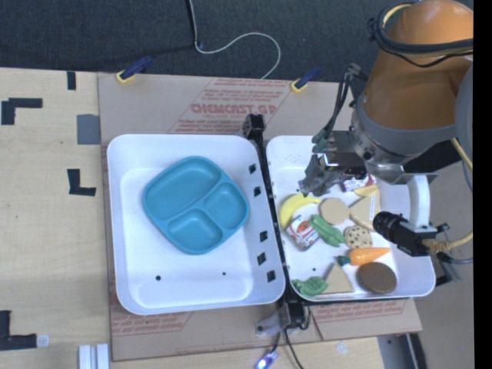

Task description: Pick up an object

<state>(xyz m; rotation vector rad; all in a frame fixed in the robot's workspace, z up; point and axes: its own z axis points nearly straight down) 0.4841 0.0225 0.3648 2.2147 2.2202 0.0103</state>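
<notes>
While the claw (314,177) hovers at the right bin's (296,151) ten o'clock, grip state untellable, the banana (292,205) just below at its seven o'clock looks light, stiff, slick plastic, probably best pinched across its curved middle.

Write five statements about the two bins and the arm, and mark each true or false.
1. The blue plate lies in the left bin. True.
2. The banana lies on the plate. False: it lies in the right bin.
3. The gripper is over the right bin. True.
4. The carrot lies outside both bins. False: it lies in the right bin.
5. The plate has three compartments. True.
</notes>
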